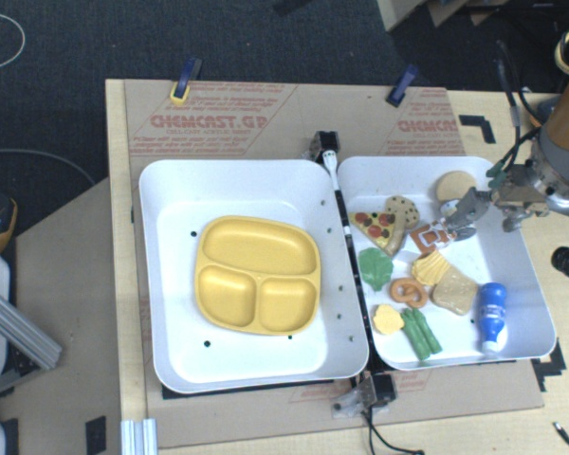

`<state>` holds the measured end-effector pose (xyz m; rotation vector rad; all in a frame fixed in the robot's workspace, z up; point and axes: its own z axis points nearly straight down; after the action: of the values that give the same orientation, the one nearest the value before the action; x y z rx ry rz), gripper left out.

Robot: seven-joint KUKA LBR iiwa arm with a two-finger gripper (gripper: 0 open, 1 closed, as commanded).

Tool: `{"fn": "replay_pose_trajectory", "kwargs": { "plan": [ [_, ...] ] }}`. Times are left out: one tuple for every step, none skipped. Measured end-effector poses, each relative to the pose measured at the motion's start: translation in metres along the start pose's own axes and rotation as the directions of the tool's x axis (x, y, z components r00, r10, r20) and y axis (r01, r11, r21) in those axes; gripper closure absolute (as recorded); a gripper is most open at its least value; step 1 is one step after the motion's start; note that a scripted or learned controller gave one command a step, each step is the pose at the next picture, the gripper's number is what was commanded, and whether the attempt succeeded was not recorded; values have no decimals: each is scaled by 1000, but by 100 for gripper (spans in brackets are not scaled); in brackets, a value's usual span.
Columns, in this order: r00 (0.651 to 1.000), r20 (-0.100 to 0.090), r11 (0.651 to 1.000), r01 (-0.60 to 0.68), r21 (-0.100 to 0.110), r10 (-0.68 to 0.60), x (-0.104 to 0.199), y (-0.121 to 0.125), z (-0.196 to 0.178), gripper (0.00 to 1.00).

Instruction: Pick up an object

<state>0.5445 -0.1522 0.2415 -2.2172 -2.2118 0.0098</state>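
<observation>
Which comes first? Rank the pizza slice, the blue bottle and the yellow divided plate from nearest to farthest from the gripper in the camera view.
From the gripper, over the right bin:
1. Pizza slice, just to its left in the same bin.
2. Blue bottle, lower down near that bin's right edge.
3. Yellow divided plate, far off in the left bin.

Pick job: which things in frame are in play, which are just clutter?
In play:
two-finger gripper over the right white bin
toy foods there: pizza slice, green leaf, pretzel, blue bottle

Clutter:
yellow divided plastic tray in the left white bin
blue clamps
</observation>
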Motion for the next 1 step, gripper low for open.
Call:
{"fn": "replay_pose_trajectory", "kwargs": {
  "plan": [
    [1000,2,1000,3,-11,-3,0,2,-6,0]
  ]
}}
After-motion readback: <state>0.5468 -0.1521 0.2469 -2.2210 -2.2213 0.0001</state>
